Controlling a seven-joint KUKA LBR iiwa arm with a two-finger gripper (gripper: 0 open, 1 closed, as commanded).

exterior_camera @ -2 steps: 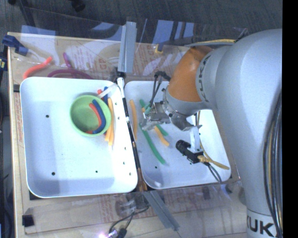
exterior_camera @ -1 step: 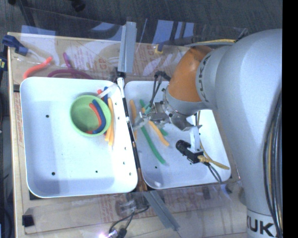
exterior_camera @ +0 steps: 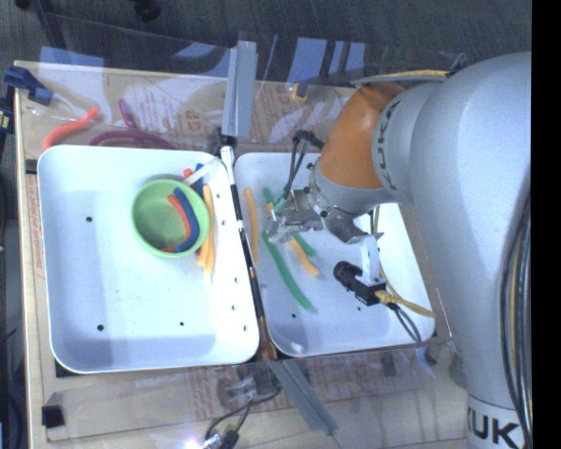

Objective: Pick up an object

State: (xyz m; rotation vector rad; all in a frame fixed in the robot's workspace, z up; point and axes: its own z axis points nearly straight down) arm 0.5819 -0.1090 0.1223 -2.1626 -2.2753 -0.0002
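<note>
The grey arm's metal hand (exterior_camera: 285,218) hangs low in the right shallow white bin (exterior_camera: 407,330), over thin green sticks (exterior_camera: 288,267) and orange sticks (exterior_camera: 306,255); whether it is released or clenched, I cannot tell. The left white bin (exterior_camera: 103,316) holds a round green bowl (exterior_camera: 168,218).

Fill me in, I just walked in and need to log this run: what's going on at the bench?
A grey KUKA arm reaches in from the right and has its gripper down in the right bin, among thin green sticks and orange sticks. Nothing visibly lifted yet. In the left bin sits a green bowl with a few coloured pieces in and beside it.
</note>
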